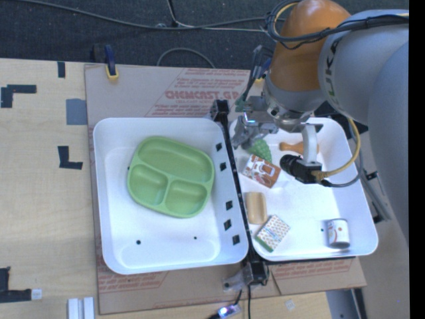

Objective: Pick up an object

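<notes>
Over right bin (358, 198), arm (345, 52) bent low

The brown cardboard sheet (192, 92) under the two white bins has red letters printed on it. Along its far edge, the big red word looks like "CHEMCAST GP". There is a line of smaller red print above that word, but it is too tiny to read. More red print runs along the near edge of the sheet, and it is too small to read as well. The little packets in the right bin (345, 244) have pictures and print, but no words can be made out.
</notes>
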`<state>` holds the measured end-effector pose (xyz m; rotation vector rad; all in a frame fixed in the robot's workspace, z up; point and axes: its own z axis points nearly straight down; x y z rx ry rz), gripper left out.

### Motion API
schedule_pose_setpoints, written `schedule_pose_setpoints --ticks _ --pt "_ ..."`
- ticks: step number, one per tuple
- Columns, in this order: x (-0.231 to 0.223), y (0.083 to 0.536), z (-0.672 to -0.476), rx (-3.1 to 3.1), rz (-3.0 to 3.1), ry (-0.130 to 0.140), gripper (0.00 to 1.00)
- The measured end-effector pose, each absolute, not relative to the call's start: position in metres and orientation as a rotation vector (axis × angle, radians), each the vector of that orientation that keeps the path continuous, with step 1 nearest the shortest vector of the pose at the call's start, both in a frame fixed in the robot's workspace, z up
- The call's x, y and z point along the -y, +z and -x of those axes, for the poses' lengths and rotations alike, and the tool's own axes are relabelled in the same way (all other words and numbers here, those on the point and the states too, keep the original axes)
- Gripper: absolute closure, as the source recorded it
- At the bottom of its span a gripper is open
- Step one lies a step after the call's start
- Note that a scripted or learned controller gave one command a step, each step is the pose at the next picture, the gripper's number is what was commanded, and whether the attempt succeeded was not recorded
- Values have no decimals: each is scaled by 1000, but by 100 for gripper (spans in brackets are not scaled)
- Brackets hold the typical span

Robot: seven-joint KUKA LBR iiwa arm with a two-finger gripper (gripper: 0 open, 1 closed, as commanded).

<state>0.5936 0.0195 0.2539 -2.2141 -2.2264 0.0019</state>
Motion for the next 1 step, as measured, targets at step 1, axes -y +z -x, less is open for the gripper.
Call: schedule_pose_setpoints --ticks 1 --pt "-78 238 -579 2227 2212 4 100"
